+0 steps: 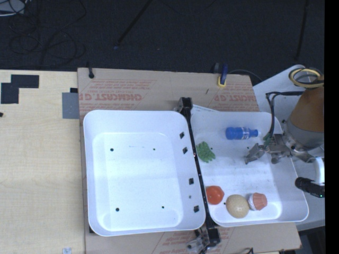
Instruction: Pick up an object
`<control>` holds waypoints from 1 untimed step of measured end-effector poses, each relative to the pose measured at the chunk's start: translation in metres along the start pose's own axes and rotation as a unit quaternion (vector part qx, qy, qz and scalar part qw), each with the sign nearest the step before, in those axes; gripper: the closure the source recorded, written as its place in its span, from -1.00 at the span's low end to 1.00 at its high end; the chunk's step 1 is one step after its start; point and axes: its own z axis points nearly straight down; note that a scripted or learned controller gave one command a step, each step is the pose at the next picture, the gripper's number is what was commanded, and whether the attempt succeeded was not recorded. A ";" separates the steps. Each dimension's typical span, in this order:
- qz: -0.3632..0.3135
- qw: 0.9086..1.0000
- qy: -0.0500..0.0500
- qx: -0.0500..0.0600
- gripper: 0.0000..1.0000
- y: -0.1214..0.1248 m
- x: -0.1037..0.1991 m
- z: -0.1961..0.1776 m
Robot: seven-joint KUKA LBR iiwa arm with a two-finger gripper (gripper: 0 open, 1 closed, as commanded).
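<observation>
Several objects lie in the right bin (pixel 233 121). A blue bottle (pixel 241 133) rests on its side near the back. A green leafy toy (pixel 205 153) sits by the bin's left wall. Along the front lie a red tomato-like ball (pixel 214 194), a beige egg-shaped object (pixel 238 206) and a small pink-and-white piece (pixel 258 201). My gripper (pixel 257 153) reaches in over the bin's right edge, below and to the right of the blue bottle. Its fingers look spread apart, with nothing between them.
The left bin (pixel 137 173) sits beside the right one, with a black divider (pixel 192 163) between them. Both rest on a cardboard sheet (pixel 159 89). A roll of yellow tape (pixel 305 77) lies at the far right.
</observation>
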 end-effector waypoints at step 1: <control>0.000 1.000 -0.001 -0.002 -1.00 -0.033 0.000 -0.026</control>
